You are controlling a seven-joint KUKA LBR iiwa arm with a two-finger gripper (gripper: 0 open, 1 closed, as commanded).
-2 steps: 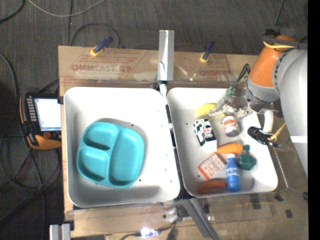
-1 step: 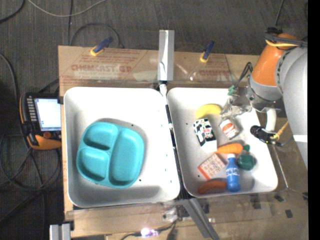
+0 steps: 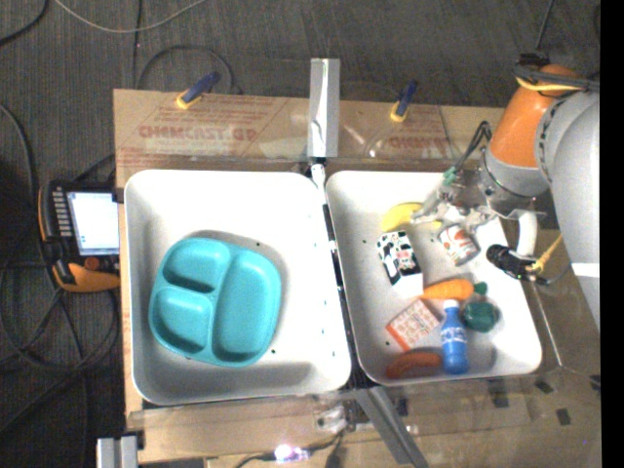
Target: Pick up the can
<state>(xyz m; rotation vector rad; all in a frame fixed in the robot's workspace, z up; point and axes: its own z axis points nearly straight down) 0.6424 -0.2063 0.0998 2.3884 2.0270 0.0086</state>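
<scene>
The can (image 3: 458, 245) is small, white with red markings, and lies tilted near the back right of the right bin (image 3: 526, 354). My gripper (image 3: 450, 213) reaches in from the right under the orange wrist band and hovers right over the can's upper end, touching or nearly touching it. The gripper body hides the can's top, so I cannot tell whether the can is gripped.
Around the can lie a yellow banana (image 3: 398, 214), a black-and-white box (image 3: 398, 255), an orange carrot (image 3: 448, 289), a green toy (image 3: 480, 314), a blue bottle (image 3: 453, 337), an orange packet (image 3: 414, 323) and a red piece (image 3: 414, 365). A teal divided plate (image 3: 216, 298) sits in the left bin (image 3: 146, 203).
</scene>
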